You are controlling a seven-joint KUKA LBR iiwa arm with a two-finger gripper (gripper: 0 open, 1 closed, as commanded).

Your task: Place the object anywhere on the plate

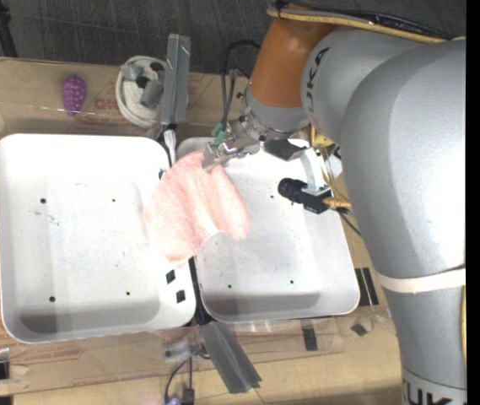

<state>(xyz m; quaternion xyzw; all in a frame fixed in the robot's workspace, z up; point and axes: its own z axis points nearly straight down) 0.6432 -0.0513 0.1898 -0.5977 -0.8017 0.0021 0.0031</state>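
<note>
Fingers (216, 152) pinched on the pink cloth's (196, 207) upper corner, arm (391, 133) bent low over the right bin (307, 285)

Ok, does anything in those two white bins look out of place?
Yes. The crumpled pink cloth lies draped over the divide between the left white bin and the right white bin, partly in each, with one corner bunched up at the tool.

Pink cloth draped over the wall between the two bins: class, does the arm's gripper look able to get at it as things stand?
Probably yes. The gripper is at the upper end of the pink cloth, which lies uncovered across the divide between the left bin and the right bin, with nothing lying on it.
</note>
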